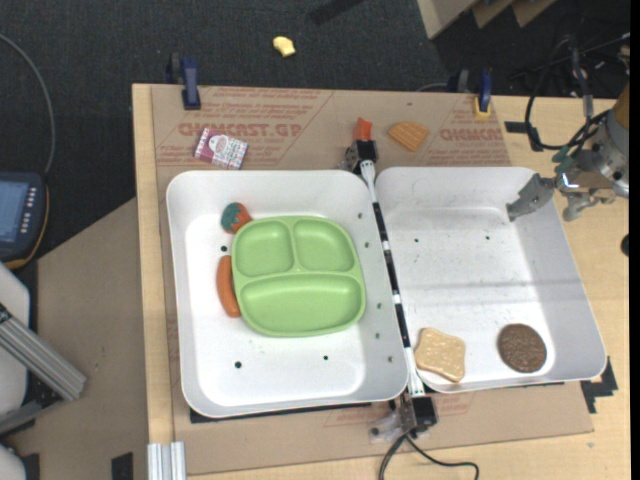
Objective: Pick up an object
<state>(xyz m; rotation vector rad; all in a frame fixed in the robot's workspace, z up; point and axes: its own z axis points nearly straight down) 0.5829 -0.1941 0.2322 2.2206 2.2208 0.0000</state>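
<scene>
— Where is your hand?
— My hand (548,194) hangs over the right bin's (470,218) far right corner; whether it's apart or together, I cannot tell.
— And the objects?
— Cracker (440,354) and brown cookie (522,347) lie along the near edge.

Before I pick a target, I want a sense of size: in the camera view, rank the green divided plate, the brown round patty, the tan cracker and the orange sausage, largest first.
1. green divided plate, by far the largest.
2. tan cracker and brown round patty: too alike to rank.
3. orange sausage: long but thin, and the plate may hide part of it, so its place is unsure.
</scene>
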